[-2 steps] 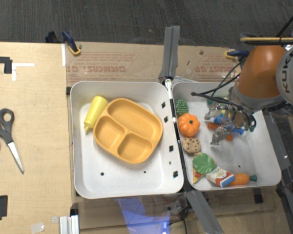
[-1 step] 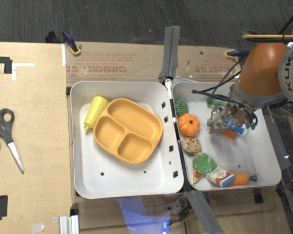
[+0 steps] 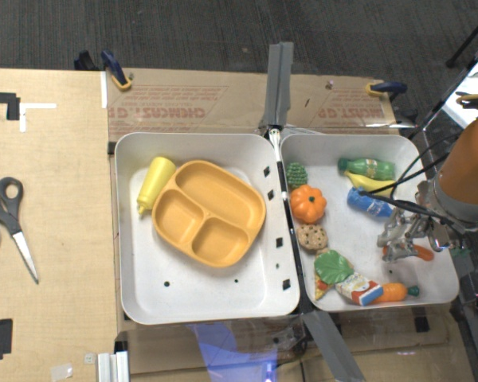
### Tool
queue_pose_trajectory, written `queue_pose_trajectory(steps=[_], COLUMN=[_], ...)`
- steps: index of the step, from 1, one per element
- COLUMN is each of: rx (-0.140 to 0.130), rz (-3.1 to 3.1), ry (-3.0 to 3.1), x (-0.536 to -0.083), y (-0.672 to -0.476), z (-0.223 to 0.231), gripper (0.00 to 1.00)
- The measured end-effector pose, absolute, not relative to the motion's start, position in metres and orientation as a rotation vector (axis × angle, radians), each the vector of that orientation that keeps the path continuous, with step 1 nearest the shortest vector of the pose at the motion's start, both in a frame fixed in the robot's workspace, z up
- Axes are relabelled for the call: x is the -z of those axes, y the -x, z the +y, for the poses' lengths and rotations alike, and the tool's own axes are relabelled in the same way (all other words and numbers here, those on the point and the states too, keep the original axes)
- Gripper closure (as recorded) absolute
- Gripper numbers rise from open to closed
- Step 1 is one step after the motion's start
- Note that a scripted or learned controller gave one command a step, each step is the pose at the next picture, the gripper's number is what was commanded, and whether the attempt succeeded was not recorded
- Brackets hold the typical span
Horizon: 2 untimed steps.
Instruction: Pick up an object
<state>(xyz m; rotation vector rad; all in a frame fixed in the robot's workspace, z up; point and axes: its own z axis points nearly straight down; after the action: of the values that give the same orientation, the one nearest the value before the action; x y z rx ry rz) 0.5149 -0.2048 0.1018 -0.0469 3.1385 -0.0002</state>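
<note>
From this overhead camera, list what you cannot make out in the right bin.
- Gripper: small and cluttered with cables, so its state cannot be read.
- Orange piece beside the gripper: partly covered by it, so whether it is held, and what it is, stays unclear.
- Banana: crossed by the black cables and partly under the green bottle.
- Arm: cut off by the right edge.

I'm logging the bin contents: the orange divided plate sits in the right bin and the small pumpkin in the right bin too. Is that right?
Not quite. The camera view shows the orange divided plate in the left bin, beside a yellow bottle. The small pumpkin is indeed in the right bin.
</note>
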Motion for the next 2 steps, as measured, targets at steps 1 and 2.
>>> queue_pose_trajectory(steps=[1, 2], rx=[0.000, 0.003], rz=[3.138, 3.127], ry=[0.048, -0.163], x=[-0.102, -0.095], y=[-0.515, -0.495], z=[-0.204, -0.219], gripper=[0.00, 0.00])
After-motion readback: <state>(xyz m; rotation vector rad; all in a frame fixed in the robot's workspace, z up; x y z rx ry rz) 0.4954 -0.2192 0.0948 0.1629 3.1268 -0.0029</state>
